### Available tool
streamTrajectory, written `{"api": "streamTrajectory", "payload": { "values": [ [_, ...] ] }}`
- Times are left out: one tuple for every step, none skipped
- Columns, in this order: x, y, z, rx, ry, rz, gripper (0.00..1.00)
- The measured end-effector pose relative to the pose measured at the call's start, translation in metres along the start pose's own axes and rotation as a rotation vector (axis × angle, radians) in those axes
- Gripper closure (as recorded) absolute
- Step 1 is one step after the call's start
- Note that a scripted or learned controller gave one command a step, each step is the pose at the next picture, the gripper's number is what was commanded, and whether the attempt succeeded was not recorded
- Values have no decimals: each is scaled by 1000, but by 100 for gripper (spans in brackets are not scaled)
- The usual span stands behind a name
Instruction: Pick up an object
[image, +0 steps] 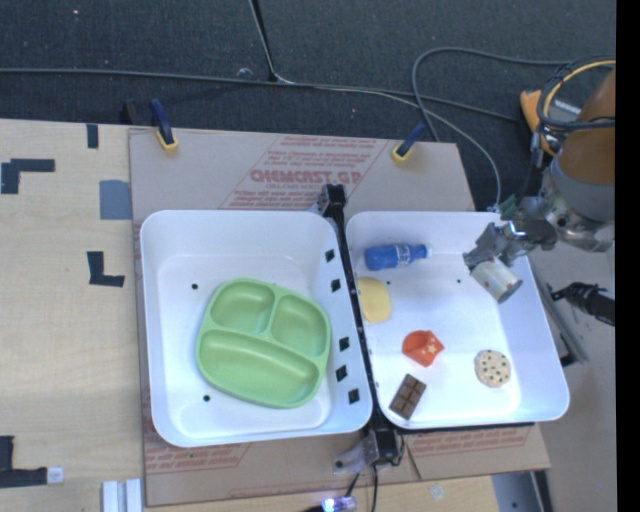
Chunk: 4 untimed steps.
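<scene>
Over the right bin's (520, 400) far right corner the gripper (495, 272) is hovering, finger state impossible to tell, nothing visibly held, so it's approaching, and next it needs lowering onto the blue bottle (395, 256) near the far edge.

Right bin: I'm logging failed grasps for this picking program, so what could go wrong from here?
The gripper sits over the right bin's upper right corner, apart from every item, so closing here would likely catch nothing. The cookie and chocolate piece look flat and may slip out of a pinch. The yellow piece lies against the divider, which a finger might hit.
</scene>
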<state>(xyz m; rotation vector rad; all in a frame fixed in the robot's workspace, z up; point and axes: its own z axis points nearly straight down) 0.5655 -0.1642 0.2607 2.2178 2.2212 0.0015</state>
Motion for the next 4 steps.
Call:
{"api": "streamTrajectory", "payload": {
  "values": [
    [48, 15, 0, 3, 2, -4, 100],
    [110, 27, 10, 5, 3, -6, 100],
    [166, 34, 6, 3, 3, -6, 100],
    [226, 39, 8, 4, 3, -6, 100]
  ]
}}
